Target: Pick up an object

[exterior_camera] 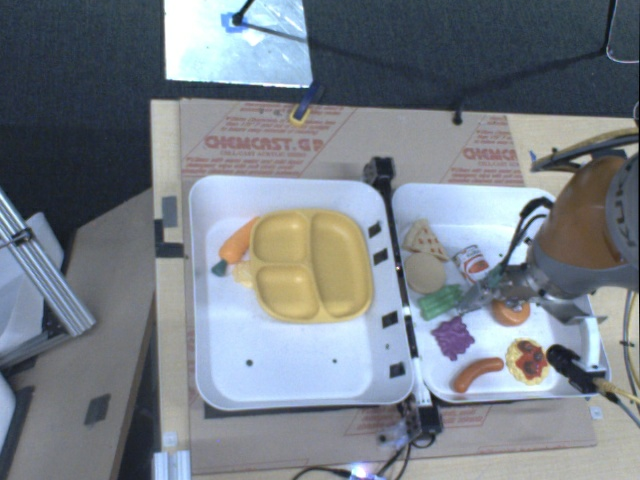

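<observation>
On the left, the left bin (215,368) is carrying a yellow divided tray (305,265), with a toy carrot (238,240) lying against the tray's left edge; none of this is lying within the arm's present reach. Moving right across the divider, the right bin (478,206) is holding the toy food: a cheese wedge (424,238), a beige piece (427,274), a small can (470,261), a green piece (440,301), a purple cluster (454,338), a sausage (476,373), a small pizza (527,360) and an orange round piece (511,313).

The pincer (490,284) is hanging low in the middle of this bin, tips pointing left. I cannot tell how far it is parted, nor whether anything is sitting between its tips.

The likeliest target is the green piece, lying just left of and slightly below the tips, its long axis running nearly left to right and so roughly in line with the reach. The can is sitting just above-left and the orange round piece just below-right, so a small drift could be catching either.
</observation>
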Controlling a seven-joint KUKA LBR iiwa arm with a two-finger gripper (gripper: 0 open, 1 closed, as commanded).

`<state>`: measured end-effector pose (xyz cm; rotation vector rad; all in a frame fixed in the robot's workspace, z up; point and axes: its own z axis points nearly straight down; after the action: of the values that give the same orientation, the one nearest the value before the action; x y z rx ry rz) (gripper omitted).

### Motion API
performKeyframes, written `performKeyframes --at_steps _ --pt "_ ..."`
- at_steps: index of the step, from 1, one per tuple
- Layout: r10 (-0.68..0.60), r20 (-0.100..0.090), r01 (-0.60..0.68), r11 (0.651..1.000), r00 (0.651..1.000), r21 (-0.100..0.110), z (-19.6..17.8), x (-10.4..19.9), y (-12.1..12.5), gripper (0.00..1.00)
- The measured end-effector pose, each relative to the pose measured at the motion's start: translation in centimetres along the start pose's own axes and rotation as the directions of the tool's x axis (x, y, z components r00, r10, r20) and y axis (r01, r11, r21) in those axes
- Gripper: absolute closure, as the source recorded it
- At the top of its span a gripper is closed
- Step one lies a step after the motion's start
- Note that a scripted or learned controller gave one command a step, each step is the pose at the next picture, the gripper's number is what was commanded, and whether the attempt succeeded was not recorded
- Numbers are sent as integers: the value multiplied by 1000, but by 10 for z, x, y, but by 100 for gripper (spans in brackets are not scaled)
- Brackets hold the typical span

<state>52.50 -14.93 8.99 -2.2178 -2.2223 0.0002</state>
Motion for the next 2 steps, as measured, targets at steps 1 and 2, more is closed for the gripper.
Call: performKeyframes --at_steps 1,2 --pt "0 4 0 1000 1000 -8 -15 -2 2 100" --pt "-2 3 2 1000 1000 -8 -63 -3 13 100"
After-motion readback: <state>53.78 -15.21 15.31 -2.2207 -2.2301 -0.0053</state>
